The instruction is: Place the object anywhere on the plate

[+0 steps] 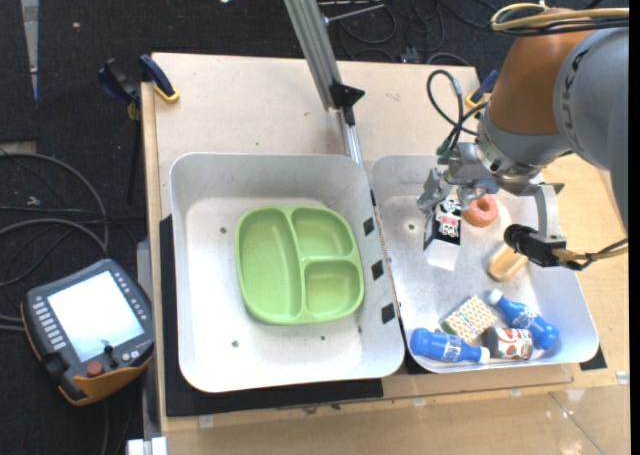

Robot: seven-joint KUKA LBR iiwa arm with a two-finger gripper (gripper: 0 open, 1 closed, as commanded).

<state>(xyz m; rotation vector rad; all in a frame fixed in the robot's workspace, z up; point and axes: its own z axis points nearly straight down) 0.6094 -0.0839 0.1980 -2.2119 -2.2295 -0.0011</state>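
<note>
Gripper (445, 211): over right bin (575, 318), pinching small black-and-white object (447, 226), it seems.
Plate (299, 264): left of gripper, in left bin (200, 343).
Coming move: leftward across the divide.

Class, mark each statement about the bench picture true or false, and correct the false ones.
1. The green plate lies in the left bin. True.
2. The plate has three compartments. True.
3. A blue bottle lies on the plate. False: it lies in the right bin, near its front edge.
4. The gripper hangs over the left bin. False: it is over the right bin, beside a small orange-pink object.
5. A tan block lies in the right bin. True.
6. The plate is round. False: it is roughly a rounded rectangle.
</note>
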